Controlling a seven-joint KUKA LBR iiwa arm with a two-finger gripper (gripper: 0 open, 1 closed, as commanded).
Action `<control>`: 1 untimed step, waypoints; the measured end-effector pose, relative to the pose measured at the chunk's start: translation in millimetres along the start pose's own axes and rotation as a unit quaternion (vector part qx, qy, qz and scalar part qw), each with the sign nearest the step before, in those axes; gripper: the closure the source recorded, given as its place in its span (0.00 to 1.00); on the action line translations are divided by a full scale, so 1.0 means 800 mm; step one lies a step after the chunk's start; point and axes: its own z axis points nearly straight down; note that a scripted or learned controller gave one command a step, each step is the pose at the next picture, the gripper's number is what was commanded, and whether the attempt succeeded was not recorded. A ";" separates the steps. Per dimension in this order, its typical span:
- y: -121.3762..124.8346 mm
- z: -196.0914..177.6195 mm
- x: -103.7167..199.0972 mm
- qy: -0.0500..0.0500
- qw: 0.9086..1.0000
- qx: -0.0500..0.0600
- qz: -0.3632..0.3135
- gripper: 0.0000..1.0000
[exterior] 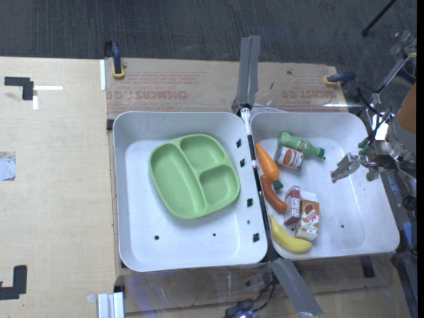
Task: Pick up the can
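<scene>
The can (289, 158) is small, with a red and white label. It lies on its side in the upper left part of the right bin (344, 227), just below a green bottle (301, 144) and right of a carrot (267, 162). My gripper (344, 169) hangs over the bare floor of the right bin, well to the right of the can and apart from it. Nothing is seen in the gripper.
A sausage (273, 194), two small cartons (293, 201) (309, 218) and a banana (289, 238) lie along the right bin's left side. The left bin (132, 197) holds a green divided plate (194, 175). The right bin's floor is bare around the gripper.
</scene>
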 end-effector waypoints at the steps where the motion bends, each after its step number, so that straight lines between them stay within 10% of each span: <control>1: 0.074 0.060 0.065 0.000 0.999 0.000 0.042 0.00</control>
